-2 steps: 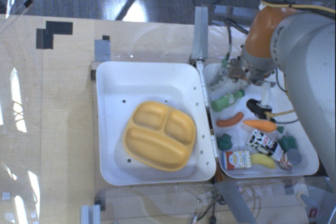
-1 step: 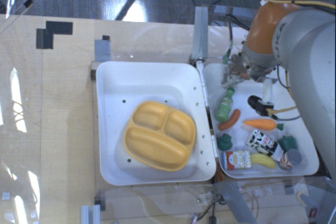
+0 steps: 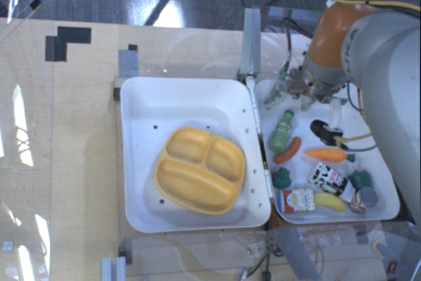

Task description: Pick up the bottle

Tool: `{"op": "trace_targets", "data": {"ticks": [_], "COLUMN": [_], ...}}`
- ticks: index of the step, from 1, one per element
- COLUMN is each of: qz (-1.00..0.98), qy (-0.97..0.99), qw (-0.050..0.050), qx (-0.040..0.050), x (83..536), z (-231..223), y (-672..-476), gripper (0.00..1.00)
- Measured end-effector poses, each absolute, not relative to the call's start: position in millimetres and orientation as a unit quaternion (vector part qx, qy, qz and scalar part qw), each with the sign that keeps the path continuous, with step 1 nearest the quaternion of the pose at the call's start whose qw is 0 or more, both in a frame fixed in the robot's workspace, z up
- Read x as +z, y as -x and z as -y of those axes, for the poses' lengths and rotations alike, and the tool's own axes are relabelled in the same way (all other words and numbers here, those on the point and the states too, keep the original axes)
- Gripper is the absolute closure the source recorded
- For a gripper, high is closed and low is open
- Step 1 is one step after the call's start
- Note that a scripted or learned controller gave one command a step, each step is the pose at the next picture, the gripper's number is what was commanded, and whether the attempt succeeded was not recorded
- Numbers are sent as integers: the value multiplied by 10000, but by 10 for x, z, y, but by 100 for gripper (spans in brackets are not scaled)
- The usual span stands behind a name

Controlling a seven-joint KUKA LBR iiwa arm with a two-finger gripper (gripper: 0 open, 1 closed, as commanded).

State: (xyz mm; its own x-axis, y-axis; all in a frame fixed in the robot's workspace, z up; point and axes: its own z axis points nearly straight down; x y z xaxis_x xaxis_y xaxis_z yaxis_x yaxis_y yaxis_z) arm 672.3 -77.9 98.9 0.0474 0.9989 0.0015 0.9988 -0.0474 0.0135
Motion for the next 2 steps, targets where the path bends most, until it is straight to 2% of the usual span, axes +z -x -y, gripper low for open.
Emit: {"op": "trace_targets", "data": {"ticks": [1,2], "qz": [-7070,-7076], "qy": [-7072,-7066], "qw": [25,51], "qx": [22,58], "x": [870,1006], "z": [950,934], "y": [-6539,-6568], "gripper": [0,100]}}
